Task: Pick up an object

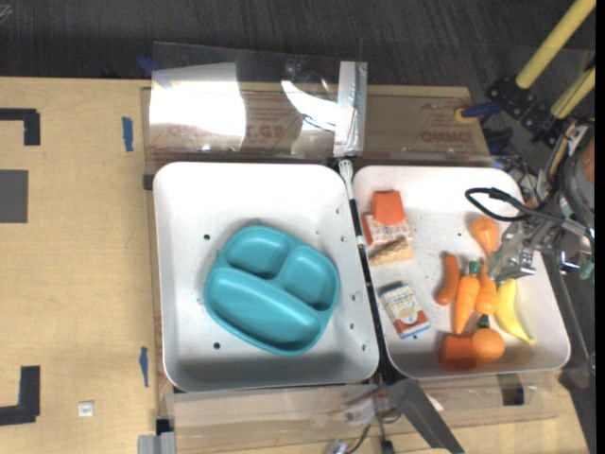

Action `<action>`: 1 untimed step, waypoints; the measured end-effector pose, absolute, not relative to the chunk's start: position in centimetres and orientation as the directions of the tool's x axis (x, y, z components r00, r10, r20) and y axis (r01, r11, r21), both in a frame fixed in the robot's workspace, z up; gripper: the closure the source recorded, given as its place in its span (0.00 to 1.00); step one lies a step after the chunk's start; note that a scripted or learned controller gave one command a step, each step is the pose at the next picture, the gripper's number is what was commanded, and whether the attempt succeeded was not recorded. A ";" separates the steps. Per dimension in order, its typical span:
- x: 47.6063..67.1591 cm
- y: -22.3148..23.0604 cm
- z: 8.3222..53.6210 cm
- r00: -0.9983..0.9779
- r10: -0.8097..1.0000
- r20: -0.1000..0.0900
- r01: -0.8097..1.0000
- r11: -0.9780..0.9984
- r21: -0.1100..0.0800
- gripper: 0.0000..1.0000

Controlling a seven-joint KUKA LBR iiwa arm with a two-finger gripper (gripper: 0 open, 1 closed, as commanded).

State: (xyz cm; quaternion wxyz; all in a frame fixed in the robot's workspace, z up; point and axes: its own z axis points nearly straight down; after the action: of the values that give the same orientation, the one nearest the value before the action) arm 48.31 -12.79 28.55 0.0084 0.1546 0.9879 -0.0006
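My gripper (513,265) hangs over the right side of the right bin (425,189), its silver fingers open and nothing between them. It hovers just above the green tops of a cluster of toy carrots (470,296) and beside a yellow banana (511,312). An orange fruit (489,345) and a red-orange piece (458,350) lie at the bin's front. A single carrot (446,279) lies a little to the left. Another orange piece (485,232) sits behind the gripper.
The right bin also holds an orange box (388,206), a sandwich-like block (389,245) and a small carton (405,309) along its left wall. A teal divided plate (272,288) lies in the left bin (180,197). A black cable loop (492,200) lies near the bin's back right.
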 end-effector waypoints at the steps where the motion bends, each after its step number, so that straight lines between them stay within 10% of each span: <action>1: 47.7 -11.3 11.2 -0.985 0.170 0.007 0.170 0.985 0.002 1.00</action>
State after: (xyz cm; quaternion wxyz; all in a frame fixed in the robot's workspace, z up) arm 47.73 -11.31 11.21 -0.0036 0.0853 0.9963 0.0011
